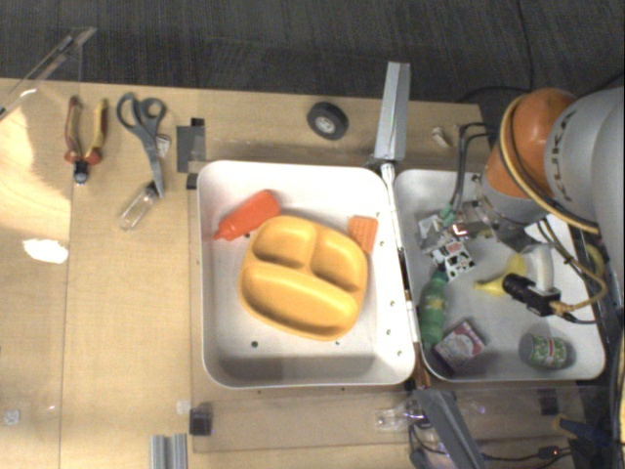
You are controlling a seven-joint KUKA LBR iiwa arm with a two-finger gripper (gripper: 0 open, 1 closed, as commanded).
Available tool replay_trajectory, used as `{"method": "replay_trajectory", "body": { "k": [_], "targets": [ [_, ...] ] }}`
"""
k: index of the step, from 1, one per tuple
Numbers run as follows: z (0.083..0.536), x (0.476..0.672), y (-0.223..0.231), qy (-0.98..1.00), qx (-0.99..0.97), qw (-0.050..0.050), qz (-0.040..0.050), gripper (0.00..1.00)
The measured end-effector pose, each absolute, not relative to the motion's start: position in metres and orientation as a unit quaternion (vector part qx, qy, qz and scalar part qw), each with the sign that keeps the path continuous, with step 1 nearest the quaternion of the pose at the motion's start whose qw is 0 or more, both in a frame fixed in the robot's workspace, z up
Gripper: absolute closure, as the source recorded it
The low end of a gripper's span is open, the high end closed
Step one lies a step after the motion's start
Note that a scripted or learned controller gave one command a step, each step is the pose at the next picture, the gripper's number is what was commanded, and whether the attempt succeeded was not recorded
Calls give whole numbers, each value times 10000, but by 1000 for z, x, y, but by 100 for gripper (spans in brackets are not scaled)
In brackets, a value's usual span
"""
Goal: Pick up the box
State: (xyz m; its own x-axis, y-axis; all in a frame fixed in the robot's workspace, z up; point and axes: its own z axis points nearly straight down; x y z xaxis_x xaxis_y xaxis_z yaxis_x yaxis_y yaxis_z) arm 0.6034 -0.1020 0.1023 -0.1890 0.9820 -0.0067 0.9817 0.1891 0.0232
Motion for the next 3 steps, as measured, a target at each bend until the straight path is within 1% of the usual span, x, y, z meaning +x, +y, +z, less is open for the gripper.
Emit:
{"method": "replay_trajectory", "body": {
  "k": [1, 2, 3],
  "targets": [
    [94, 661, -151, 8372, 5467, -161, -75, 100],
    [186, 627, -77, 5995, 8004, 20, 22, 100],
    [100, 544, -87, 4157, 9095, 11, 31, 100]
  ]
}}
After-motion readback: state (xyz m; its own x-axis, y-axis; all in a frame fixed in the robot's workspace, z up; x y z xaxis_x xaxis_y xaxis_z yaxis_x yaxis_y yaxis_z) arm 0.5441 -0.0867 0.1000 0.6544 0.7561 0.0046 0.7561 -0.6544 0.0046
